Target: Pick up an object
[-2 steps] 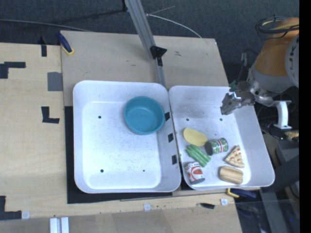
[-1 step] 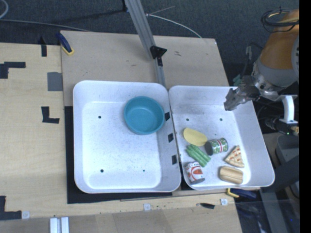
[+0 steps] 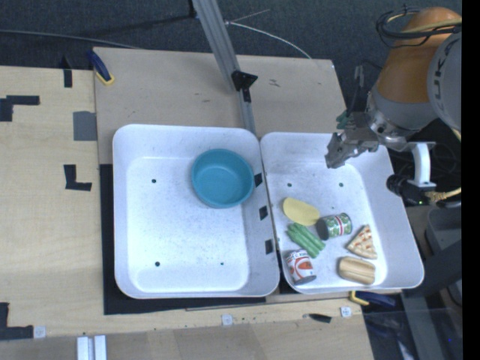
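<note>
My gripper [image 3: 337,156] hangs over the far part of the right bin [image 3: 390,201], with nothing visible between its fingers. In the near half of that bin lie a yellow oval piece [image 3: 301,211], a green pod-like piece [image 3: 305,238], a small can on its side [image 3: 334,226], a red and white can [image 3: 301,267], a pizza slice [image 3: 362,242] and a bread roll [image 3: 356,270]. All of these lie below and nearer than the gripper, apart from it. A blue bowl [image 3: 222,178] sits upright in the left bin [image 3: 142,223], toward its far right.
A slanted metal pole [image 3: 223,47] rises from between the two bins at the back. The wooden bench [image 3: 45,163] stretches to the left with black tape marks. A blue and yellow clamp [image 3: 102,67] sits at the back left corner.
</note>
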